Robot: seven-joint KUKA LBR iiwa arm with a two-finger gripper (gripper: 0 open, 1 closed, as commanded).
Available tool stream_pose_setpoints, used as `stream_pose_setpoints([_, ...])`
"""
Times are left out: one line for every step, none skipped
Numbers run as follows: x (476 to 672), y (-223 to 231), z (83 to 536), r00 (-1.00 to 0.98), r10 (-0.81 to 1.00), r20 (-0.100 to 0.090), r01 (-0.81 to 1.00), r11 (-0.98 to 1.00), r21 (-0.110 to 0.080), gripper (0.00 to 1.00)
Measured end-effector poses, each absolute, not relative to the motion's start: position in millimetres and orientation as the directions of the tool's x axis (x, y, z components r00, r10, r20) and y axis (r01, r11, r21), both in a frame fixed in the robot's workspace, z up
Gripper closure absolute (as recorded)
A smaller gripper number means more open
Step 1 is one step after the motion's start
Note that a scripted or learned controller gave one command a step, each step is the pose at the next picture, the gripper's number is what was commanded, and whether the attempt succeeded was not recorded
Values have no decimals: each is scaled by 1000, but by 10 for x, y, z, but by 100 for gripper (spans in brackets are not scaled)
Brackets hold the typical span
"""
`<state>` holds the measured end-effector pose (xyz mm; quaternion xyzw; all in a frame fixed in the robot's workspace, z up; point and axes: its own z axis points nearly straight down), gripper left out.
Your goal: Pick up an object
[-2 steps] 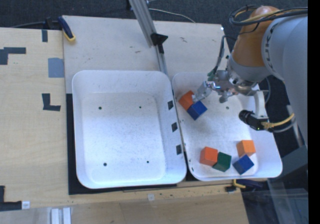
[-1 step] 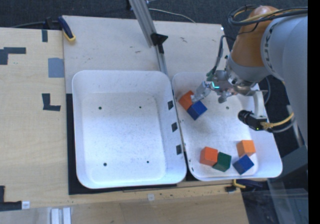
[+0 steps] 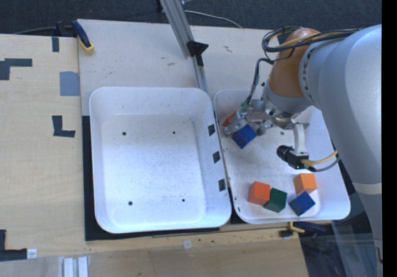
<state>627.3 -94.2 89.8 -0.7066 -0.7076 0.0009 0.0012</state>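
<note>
Though the arm comes in from the right and covers a good part of the right bin (image 3: 338,211), the gripper (image 3: 251,122) is plain enough at that bin's upper left, close to the wall shared w/ the left bin (image 3: 99,145). A blue block (image 3: 244,136) sits right at the fingertips, tilted on a corner rather than lying flat, which suggests it's off the bin floor. Looks like the fingers are clenched on it, one on either side, though the view is small and the contact on the far side isn't clear. A bit of something red-orange (image 3: 228,120) shows just up-left of the gripper; can't tell what it is.

Key relation: the blue block lies directly below-left of the fingers, touching them, so no sideways reach is needed. My guess is the next move is a straight lift, and the tilt means the hold may be on edges, not faces, so it could slip.

Other blocks are well apart, along the near edge of the same bin: an orange block (image 3: 259,193) touching a green block (image 3: 276,199), then a 2nd orange one (image 3: 304,181) just above another blue one (image 3: 302,202). Left bin's floor is bare white w/ specks.
</note>
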Motion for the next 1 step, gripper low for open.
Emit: stream_pose_setpoints([6272,-940,1012,-4,1000,-1,1000,4,-3,100])
